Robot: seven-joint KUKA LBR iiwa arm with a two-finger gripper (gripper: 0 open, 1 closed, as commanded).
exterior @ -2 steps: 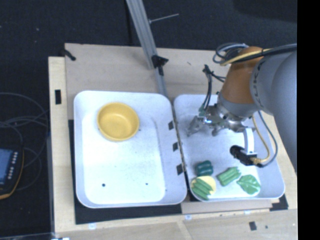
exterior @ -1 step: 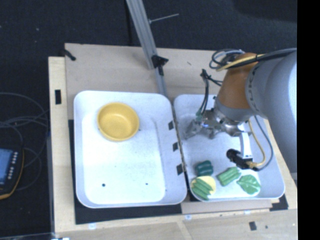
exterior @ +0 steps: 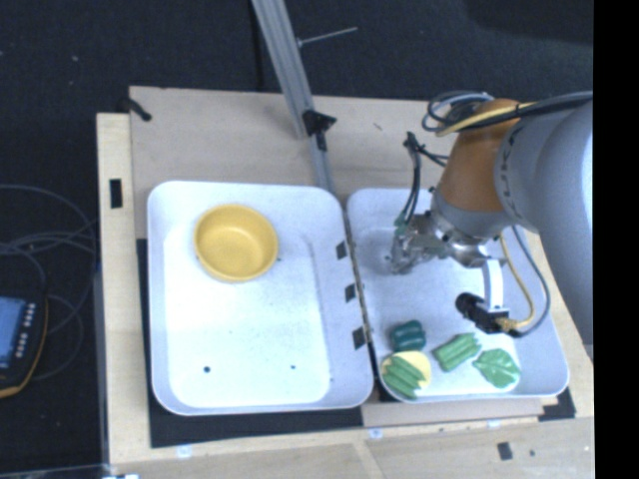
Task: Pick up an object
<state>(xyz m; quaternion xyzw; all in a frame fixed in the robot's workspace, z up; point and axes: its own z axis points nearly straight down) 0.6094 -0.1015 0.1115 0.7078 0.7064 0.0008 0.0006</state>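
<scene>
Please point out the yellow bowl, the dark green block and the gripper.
Round yellow plastic bowl [exterior: 237, 242]: camera view, inside bottom.
Small dark green block [exterior: 406, 334]: camera view, top face.
Two-finger metal gripper [exterior: 403, 257]: camera view, at its fingertips.

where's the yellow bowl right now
The yellow bowl sits in the left bin, near its upper left corner, well apart from the green pieces in the right bin.

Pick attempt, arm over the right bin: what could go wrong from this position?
1. The pincer sits over bare floor in the right bin, apart from the green pieces near the front wall; closing here would likely catch nothing.
2. Those pieces lie crowded together against the front wall, so a descent there may nudge neighbours or hit the wall.
3. The yellow bowl lies in the left bin, far from the pincer.
</scene>
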